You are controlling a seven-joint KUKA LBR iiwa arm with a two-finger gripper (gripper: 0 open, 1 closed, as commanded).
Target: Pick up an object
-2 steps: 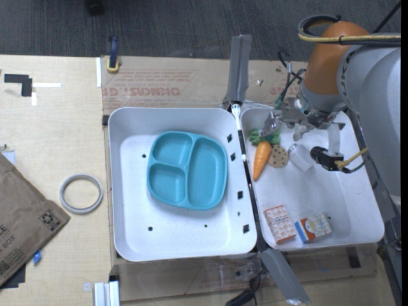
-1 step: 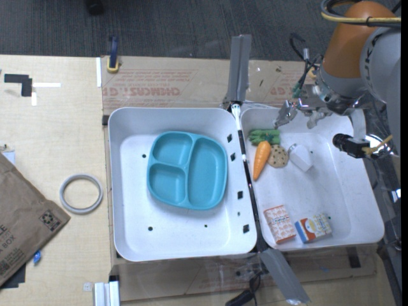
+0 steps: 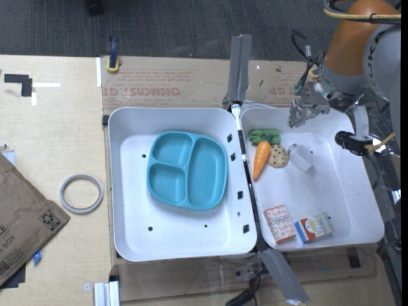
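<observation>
Your easiest pick looks like the carrot, lying in the right bin near its left wall, touching the cookie and just below the green piece. It's probably light, stiff plastic, smooth and tapered, so take it across the thick upper half, where it won't squirt out. The two small boxes near the front wall are flat-sided alternatives. Your pincer hangs over the bin's back edge; whether it's open, you cannot tell.
</observation>
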